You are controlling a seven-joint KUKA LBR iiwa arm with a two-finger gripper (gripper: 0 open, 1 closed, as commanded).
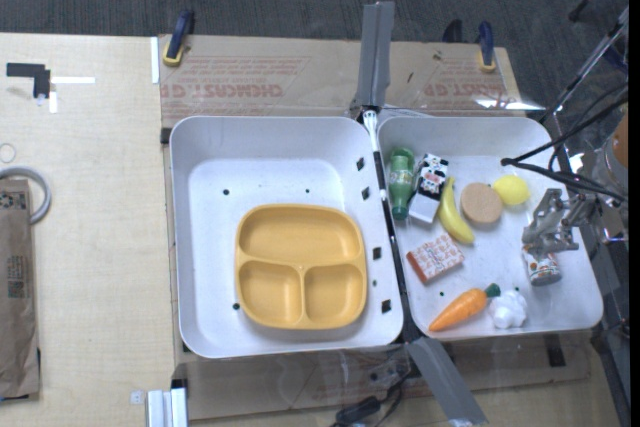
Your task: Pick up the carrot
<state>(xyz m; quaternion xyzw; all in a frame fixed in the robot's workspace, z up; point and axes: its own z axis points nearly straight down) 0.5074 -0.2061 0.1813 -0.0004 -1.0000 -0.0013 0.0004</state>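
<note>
The carrot (462, 307), orange with a green top, lies near the front edge of the right bin (590, 305), its top pointing right. My gripper (549, 231) hangs over the right side of that bin, above and to the right of the carrot and well apart from it. It sits just above a small red-and-white can (542, 268). Nothing shows in its grasp.
A white lumpy item (508, 310) touches the carrot's green end. A red box (435, 259), banana (456, 214), brown disc (481, 204), lemon (512, 190), cow-print carton (430, 186) and green bottle (401, 183) fill the right bin. A yellow divided plate (300, 265) lies in the left bin (200, 215).
</note>
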